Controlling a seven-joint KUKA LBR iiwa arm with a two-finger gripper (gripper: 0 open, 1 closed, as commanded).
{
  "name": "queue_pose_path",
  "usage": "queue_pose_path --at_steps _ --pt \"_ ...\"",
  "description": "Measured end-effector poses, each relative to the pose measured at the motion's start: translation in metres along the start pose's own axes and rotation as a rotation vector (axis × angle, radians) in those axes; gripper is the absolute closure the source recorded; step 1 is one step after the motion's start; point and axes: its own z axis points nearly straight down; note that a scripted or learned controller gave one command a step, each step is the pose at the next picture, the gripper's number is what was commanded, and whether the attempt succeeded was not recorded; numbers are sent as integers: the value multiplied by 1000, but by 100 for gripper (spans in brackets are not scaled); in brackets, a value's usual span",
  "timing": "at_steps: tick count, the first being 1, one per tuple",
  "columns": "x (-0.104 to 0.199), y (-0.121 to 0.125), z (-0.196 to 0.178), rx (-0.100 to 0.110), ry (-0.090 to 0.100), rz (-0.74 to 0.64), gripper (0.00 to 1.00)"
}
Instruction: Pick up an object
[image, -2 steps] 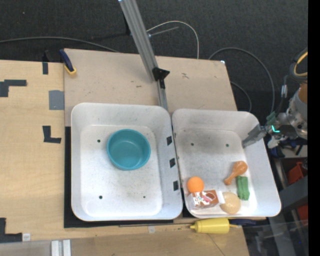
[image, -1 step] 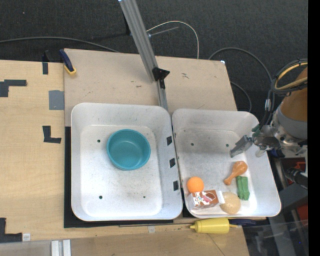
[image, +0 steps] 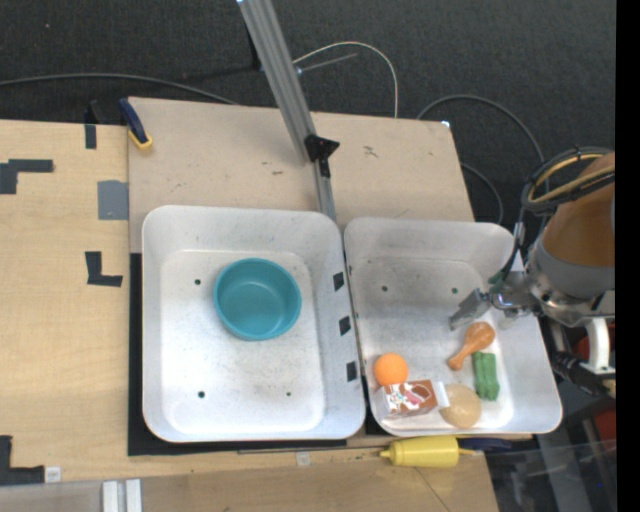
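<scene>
Two bins side by side on the bench (image: 60, 300). In the left bin (image: 165, 400), toward its middle, a bowl (image: 258, 298). In the right bin (image: 535, 405), crowded at the near end: a ball (image: 391, 369) at left, a packet (image: 411, 397) just before it, a round lump (image: 461, 406) to the packet's right, a drumstick (image: 471, 345) behind that, a pickle-like piece (image: 486, 376) beside it. Over that bin's right rim, the gripper (image: 480, 304). On the bench before the right bin, a bottle (image: 424, 453) on its side.

No text, brand, number or sign is showing clearly enough to read. A small packet (image: 409, 397) in the right bin (image: 420, 250) is carrying red and white print, but it is too small and blurred to make out. The black tape marks (image: 100, 268) on the worktop (image: 60, 330) are forming plain shapes, not letters.
</scene>
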Motion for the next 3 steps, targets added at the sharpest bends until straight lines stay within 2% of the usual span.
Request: queue_pose_path --at_steps 1,2,3 --pt "2 6 46 -3 -1 -1 0" --pt "2 7 34 -5 0 -2 100" --pt "1 4 -28 -12 -3 -1 100"
